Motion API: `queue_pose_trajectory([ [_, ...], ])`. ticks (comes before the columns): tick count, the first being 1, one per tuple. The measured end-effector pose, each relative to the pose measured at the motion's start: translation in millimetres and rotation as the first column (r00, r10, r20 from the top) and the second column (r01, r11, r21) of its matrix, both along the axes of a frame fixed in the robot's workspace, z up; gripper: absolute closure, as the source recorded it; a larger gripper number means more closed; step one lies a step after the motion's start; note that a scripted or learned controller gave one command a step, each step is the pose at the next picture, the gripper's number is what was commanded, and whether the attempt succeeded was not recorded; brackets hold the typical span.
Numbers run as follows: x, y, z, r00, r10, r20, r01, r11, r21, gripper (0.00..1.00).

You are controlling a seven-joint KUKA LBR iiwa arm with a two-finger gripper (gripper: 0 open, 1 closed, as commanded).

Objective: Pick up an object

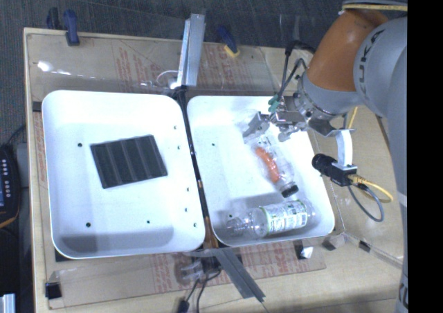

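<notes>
Orange tube (271,163) just below jaws

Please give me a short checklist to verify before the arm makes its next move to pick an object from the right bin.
1. Objects in the right bin: ok, an orange tube and a clear bottle lie there.
2. Gripper over the right bin: ok, near its far side.
3. Object between the fingers: not ok, none seen.
4. Tube lies apart from the bottle: ok.
5. Black mat out of the way: ok, it lies in the left bin.
</notes>
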State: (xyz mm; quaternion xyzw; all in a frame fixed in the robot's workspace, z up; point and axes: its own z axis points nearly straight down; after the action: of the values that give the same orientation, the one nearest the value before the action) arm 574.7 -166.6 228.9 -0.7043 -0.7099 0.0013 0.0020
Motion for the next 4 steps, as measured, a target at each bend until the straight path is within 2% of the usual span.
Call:
queue_pose_trajectory([
  [1, 11.2, -45.4, -86.6, 0.999, 0.032, 0.017, -0.032, 0.999, -0.008, 0.0],
  [2, 19.2, -43.9, -116.0, 0.996, 0.088, 0.005, -0.088, 0.996, -0.003, 0.0],
  [3, 17.5, -39.6, -134.4, 0.991, 0.132, 0.005, -0.132, 0.991, -0.001, 0.0],
  [4, 18.5, -39.6, -122.9, 0.991, 0.135, 0.006, -0.135, 0.991, -0.002, 1.0],
])
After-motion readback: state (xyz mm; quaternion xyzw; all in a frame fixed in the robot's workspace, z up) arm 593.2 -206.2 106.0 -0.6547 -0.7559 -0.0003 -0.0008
